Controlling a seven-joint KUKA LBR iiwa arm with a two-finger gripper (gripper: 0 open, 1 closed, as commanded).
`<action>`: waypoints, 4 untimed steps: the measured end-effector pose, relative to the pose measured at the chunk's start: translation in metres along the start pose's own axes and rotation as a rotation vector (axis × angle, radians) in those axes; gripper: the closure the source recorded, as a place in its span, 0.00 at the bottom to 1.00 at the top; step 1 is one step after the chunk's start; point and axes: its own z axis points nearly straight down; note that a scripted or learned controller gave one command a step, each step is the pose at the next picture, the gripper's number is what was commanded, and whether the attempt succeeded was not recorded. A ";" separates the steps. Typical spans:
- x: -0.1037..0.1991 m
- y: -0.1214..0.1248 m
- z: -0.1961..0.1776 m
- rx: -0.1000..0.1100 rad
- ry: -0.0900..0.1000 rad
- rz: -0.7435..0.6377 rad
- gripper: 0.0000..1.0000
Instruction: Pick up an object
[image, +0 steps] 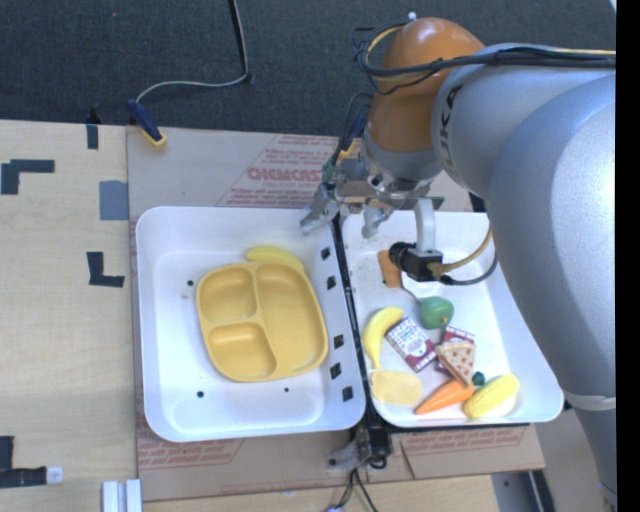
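My gripper (345, 220) hangs over the divider between the two bins, near their far edge. Its fingers are spread open with nothing between them. In the right bin (520, 330) lie a banana (381, 333), a green fruit (435, 312), a red carton (410, 343), a sandwich wedge (457, 359), a carrot (441, 397), a lemon (492, 395), a pale yellow chip (397, 386) and an orange piece (389, 268) partly under the gripper's cable. The left bin (160, 330) holds a yellow divided plate (262, 320) with a yellow piece (275, 257) at its far rim.
The grey arm (540, 190) and its orange band (415, 80) cover the far right of the right bin. Both bins rest on a cardboard sheet (220, 165). A cable with a blue-yellow clip (147, 122) lies at the back left.
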 end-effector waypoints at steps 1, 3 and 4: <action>-0.095 0.021 0.030 0.000 -0.004 0.004 0.00; -0.144 0.021 0.114 -0.001 -0.003 0.002 1.00; -0.144 0.022 0.114 -0.001 -0.003 0.002 0.00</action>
